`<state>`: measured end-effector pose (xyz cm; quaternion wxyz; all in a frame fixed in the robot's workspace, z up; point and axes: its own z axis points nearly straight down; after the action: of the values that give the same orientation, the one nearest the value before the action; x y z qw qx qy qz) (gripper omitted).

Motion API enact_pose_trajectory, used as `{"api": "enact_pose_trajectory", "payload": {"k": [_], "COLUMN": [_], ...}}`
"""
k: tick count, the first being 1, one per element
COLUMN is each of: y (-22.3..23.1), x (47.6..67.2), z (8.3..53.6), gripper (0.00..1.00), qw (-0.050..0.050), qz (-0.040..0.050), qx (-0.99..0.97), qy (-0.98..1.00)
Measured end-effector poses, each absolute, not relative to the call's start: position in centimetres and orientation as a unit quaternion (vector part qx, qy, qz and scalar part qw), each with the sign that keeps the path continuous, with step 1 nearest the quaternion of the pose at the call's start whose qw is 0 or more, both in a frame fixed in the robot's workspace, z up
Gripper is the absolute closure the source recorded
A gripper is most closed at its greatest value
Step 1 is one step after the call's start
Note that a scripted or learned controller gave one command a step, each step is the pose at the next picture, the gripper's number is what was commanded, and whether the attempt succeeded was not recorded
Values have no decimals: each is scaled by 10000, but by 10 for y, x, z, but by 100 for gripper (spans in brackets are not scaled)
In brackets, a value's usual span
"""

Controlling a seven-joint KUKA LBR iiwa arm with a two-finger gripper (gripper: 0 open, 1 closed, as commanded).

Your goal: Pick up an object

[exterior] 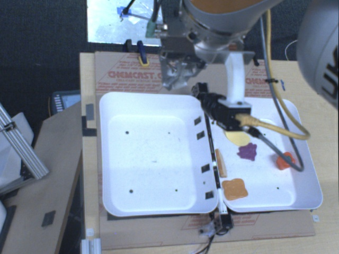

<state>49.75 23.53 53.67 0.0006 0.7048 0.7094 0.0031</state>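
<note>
Two shallow white bins are seen side by side on the bench, joined along a central seam. The left bin (148, 157) offers wide open floor out to all four rims. The right bin (304, 194) is more crowded: four small objects are gathered in its left and middle part, while open room is left along its near right corner. One tan stick (221, 163) lies just beside the seam, its long axis running along that edge, toward and away from the camera. One orange square piece (235, 189) lies near the front rim, one purple lumpy piece (247, 152) mid-floor, one orange-red piece (284, 161) further right. The gripper (177, 74) is seen above the bins' far edge; whether its jaws are spread cannot be told.
</note>
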Motion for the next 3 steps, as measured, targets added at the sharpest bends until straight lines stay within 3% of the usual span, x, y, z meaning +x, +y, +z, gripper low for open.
{"api": "enact_pose_trajectory", "payload": {"k": [1,2,3], "y": [233,234,234], "x": [562,566,554], "z": [534,535,348], "gripper": [100,100,100], "qw": [12,6,-30], "qz": [11,11,-72], "qx": [7076,7068,7069], "qy": [7067,7074,7073]}}
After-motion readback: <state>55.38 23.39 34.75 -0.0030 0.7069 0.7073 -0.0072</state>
